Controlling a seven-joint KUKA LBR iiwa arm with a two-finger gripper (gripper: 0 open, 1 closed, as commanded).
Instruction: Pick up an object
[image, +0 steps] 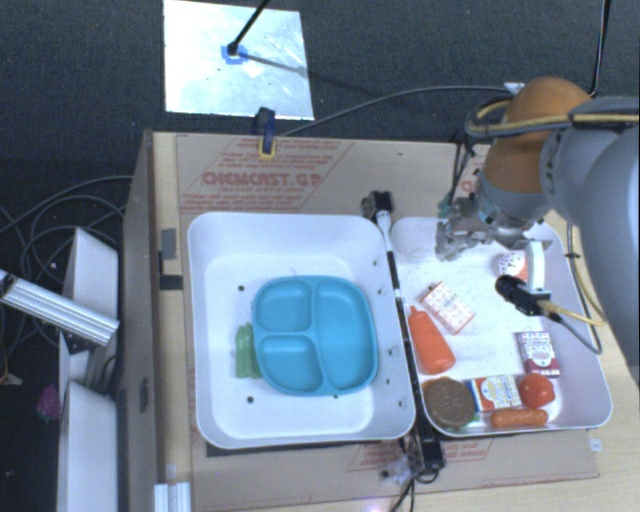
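Note:
My gripper (456, 243) hangs over the far left part of the right bin (597, 385), open, with nothing between its fingers. Nearer the camera, a pink and white packet (447, 307) lies in the bin and an orange bottle (430, 340) rests against the left wall. A small white and red piece (510, 264) sits just right of the gripper. Along the near edge lie a brown patty (450, 400), a small carton (497, 390), a red tomato (537, 390) and an orange sausage (518, 418). A red box (537, 351) lies above the tomato.
The left bin (215, 250) holds a blue divided plate (315, 333) with a green piece (245, 351) at its left side. The wall between the bins runs just left of the orange bottle. Bare bin floor shows below the gripper.

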